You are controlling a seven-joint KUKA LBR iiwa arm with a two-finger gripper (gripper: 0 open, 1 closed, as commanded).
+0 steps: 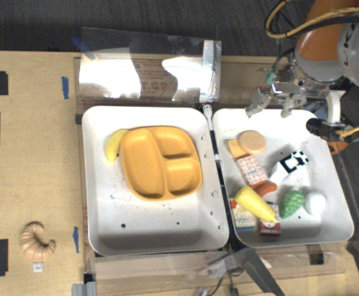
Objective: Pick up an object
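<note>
My gripper hangs over the far rim of the right bin, its two fingers spread apart and open with nothing between them. Just below it in that bin lie a round tan biscuit, a pink checkered box, a black-and-white cube, a yellow pointed piece, a green fruit and a white egg. A small dark can lies at the bin's near edge.
The left bin holds an orange divided tray with a banana tucked at its left. A croissant lies on the bench at the lower left. A clear plastic sheet stands behind the left bin.
</note>
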